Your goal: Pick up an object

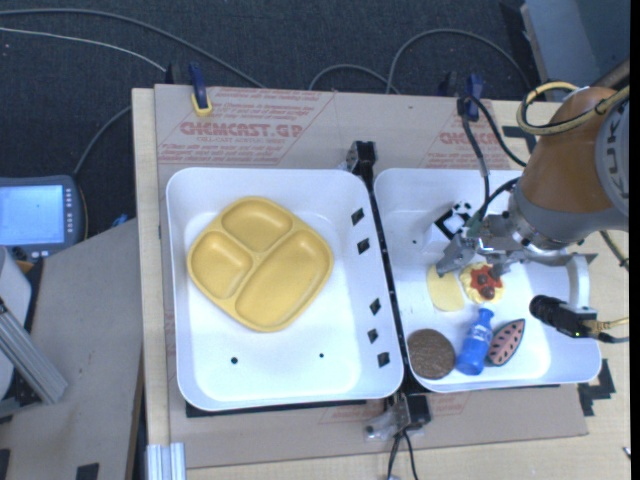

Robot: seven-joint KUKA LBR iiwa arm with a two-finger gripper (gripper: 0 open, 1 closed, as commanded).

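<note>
My gripper (pixel 470 258) hangs low in the right bin (pixel 410 208), coming in from the right on the grey and orange arm (pixel 565 173). Just below it lie a flat pale yellow piece (pixel 446 290) and a small red and orange object (pixel 487 282), which the gripper partly overlaps. Nearer the front edge sit a blue bottle (pixel 476 342), a round brown disc (pixel 432 353) and a pink speckled oval object (pixel 506 341). Whether anything is held cannot be made out.
The left bin (pixel 200 363) holds a yellow divided plate (pixel 260 262). A black divider with clips (pixel 374 268) runs between the bins. A black part of the arm (pixel 560 315) reaches over the right bin's near right corner. Cables cross the dark floor behind the bench.
</note>
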